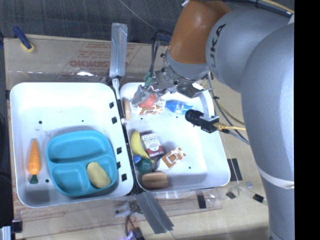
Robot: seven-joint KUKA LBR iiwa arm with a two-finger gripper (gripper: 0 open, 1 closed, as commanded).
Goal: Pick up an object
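A carrot is lying upright along the nine o'clock wall of the left bin; just beside it, toward three o'clock, a blue divided tray is sitting on the bin floor, and a yellow potato-shaped piece is resting in the tray's compartment at about five o'clock. Across the divider, the right bin is holding a cluster along its nine o'clock side: a banana is leaning against a small dark brown packet; a teal round piece is sitting at the banana's six o'clock end; a bread roll is lying at six o'clock of that, near the bin's rim; a brown and white carton is lying tilted, near the packet at its four o'clock. At the bin's twelve o'clock end the gripper is hanging low over a reddish-orange item, touching or nearly touching it; whether the claw is wide, narrow or clamping that item I cannot tell. A blue and white wrapper is lying at three o'clock of the reddish item; the arm, grey with its orange band, is reaching in from three o'clock.
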